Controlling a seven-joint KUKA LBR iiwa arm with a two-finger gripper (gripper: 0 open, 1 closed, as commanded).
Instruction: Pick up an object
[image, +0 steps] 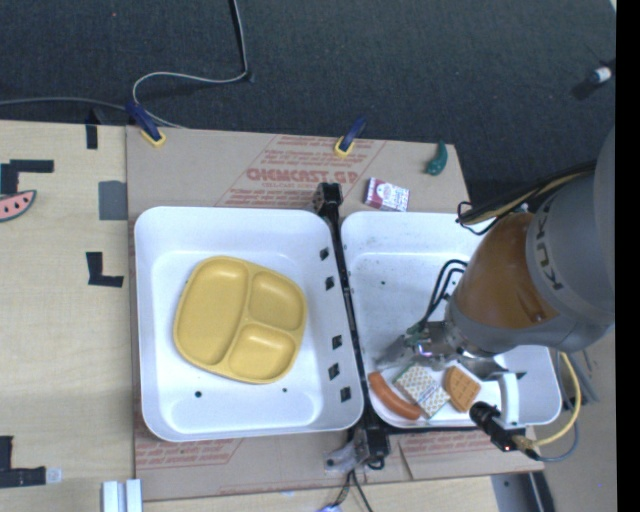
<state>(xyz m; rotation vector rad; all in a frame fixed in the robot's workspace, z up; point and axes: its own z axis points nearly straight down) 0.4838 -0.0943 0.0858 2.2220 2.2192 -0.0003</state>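
A reddish-brown sausage-shaped toy (394, 396), a checkered blue-and-white flat packet (421, 388) and a tan cracker-like square (461, 387) crowd the right white bin's (385, 250) front edge. The end effector (428, 342) hovers just above; packed neighbours could spoil a grasp. The left white bin (160, 300) holds a yellow compartmented plastic tray (240, 319).

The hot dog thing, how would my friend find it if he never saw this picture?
Look in the right white bin, the one the grey and orange arm reaches into. Go to its near left corner, where small things lie together. The hot dog is the long reddish one lying leftmost, beside a checked packet and a tan cracker, which are flat and squarish.
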